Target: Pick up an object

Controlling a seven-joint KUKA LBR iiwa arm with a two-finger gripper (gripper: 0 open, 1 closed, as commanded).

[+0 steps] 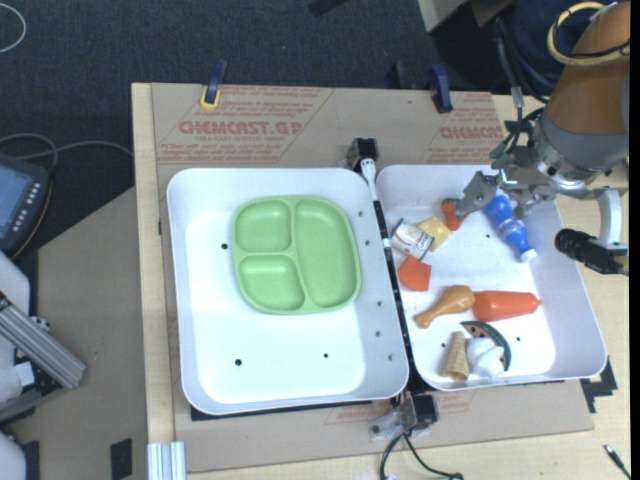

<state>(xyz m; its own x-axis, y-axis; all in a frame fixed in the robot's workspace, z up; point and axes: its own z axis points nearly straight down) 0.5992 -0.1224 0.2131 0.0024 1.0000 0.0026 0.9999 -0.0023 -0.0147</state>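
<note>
My gripper (508, 190) hangs over the far part of the right bin (575, 298), below the arm's orange band. A blue bottle (510, 228) lies tilted directly under and in front of it, its upper end hidden by the gripper. Whether the bottle is gripped is unclear. A small red piece (455, 213) sits just left of the gripper. Further objects in this bin are a white and yellow item (415, 236), an orange block (414, 275), a toy drumstick (445, 306), an orange carrot (505, 305) and a cone (457, 355).
The left bin (200, 338) holds a green divided plate (297, 253). A white and green object (488, 352) lies by the cone near the right bin's front wall. A black fitting (590, 248) sticks in at the right edge. Blue clamps grip the bench's far edge.
</note>
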